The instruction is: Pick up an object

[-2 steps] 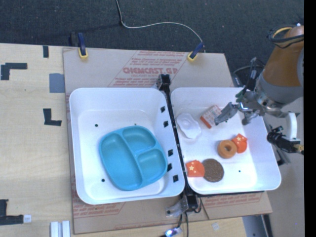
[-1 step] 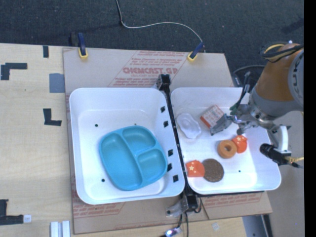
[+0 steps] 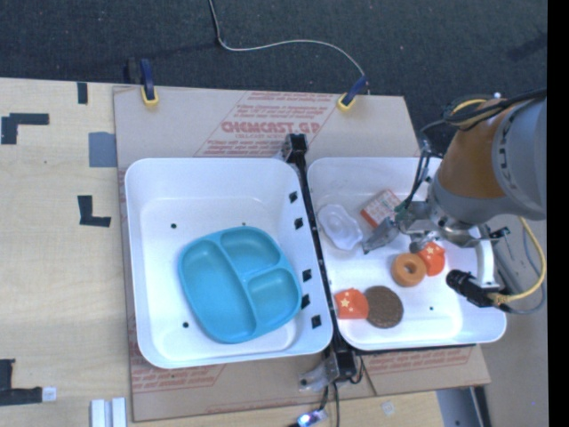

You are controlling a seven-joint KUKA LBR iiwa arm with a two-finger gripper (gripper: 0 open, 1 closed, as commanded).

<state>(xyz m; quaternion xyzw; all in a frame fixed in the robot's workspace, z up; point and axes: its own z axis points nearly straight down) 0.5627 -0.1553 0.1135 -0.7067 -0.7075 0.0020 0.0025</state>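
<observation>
Here, bench: a board under two shallow white bins set side by side, with a black divider strip between them.
Left bin [image 3: 142, 238]: holds a blue plate [image 3: 240, 283] with three compartments, lying flat in the near half of the bin.
Right bin [image 3: 480, 332]: holds several small things, with the arm over its right part.
Arm [image 3: 489, 163]: grey with an orange band, reaching in from the right and bent down over the right bin.
Gripper [image 3: 384, 236]: low in the middle of the right bin, its dark tip pointing left; I cannot tell how its fingers stand, and nothing is seen between them.
Clear cup [image 3: 339, 225]: lies on its side at the left of the right bin, just left of the gripper tip.
Red and white packet [image 3: 380, 206]: at the far side of the gripper, close to it.
Doughnut [image 3: 409, 269]: tan ring, near side of the gripper, just beside a small red thing [image 3: 433, 259] on its right.
Brown cookie [image 3: 384, 307]: round and dark, at the near edge of the right bin.
Red ball [image 3: 351, 304]: just left of the cookie, touching or nearly touching it.
</observation>
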